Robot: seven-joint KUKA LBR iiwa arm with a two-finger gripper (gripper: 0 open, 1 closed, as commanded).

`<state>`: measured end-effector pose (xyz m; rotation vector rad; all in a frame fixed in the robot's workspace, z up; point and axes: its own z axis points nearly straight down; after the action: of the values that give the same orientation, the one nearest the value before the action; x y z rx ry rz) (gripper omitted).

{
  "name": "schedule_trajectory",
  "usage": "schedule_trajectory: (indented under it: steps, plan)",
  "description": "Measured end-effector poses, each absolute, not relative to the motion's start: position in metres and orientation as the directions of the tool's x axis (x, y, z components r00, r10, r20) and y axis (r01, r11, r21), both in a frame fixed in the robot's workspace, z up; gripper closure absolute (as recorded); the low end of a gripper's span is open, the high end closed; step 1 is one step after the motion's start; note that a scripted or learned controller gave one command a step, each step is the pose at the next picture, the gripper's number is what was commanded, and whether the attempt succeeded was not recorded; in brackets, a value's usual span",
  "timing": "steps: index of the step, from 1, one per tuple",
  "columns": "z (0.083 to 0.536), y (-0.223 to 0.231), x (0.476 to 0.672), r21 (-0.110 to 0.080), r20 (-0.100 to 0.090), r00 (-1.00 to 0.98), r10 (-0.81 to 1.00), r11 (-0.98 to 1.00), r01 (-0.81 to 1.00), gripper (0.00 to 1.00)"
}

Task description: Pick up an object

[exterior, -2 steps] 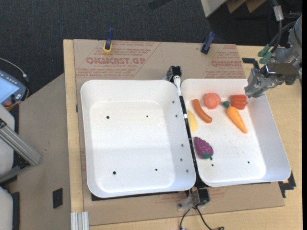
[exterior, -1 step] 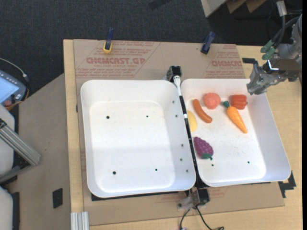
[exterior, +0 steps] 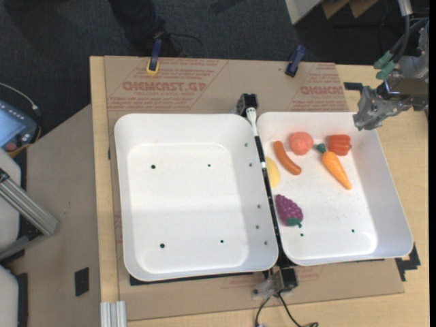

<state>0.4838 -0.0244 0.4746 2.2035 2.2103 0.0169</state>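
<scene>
Hovering at about two o'clock from the middle of the view, the gripper (exterior: 368, 119) hangs over the far right corner of the right bin (exterior: 381, 203), its grey body reaching in from the right edge; whether it is spread or pressed together cannot be told at this size, and nothing shows between its tips. The toy foods lie in the right bin, grouped in its far and left parts. A red pepper (exterior: 338, 144) sits nearest the gripper, at roughly seven o'clock from it and apart from it. Just beside the pepper, at its six o'clock, lies an orange carrot (exterior: 336, 169), slanted with its green end toward the far side. At nine o'clock from the pepper rests a round pinkish-orange fruit (exterior: 300, 142), and touching or just beside that, at its seven o'clock, is an orange sausage (exterior: 287, 157) lying on a slant. A yellow piece (exterior: 272, 172) lies against the bin's left wall, near the sausage's near end. A bunch of purple grapes (exterior: 289, 210) sits at six o'clock from the sausage, near the left wall. The left bin (exterior: 129, 182) stands just beside the right one, their walls meeting along the middle.
</scene>
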Motion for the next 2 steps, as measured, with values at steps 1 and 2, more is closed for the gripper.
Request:
schedule_trajectory:
  steps: [1,2]
  plan:
    - [0.484,-0.028,0.482,0.025,-0.008,0.004,1.0,-0.004,1.0,1.0]
    - [0.408,0.007,0.479,-0.008,0.0,0.005,1.0,-0.005,1.0,1.0]
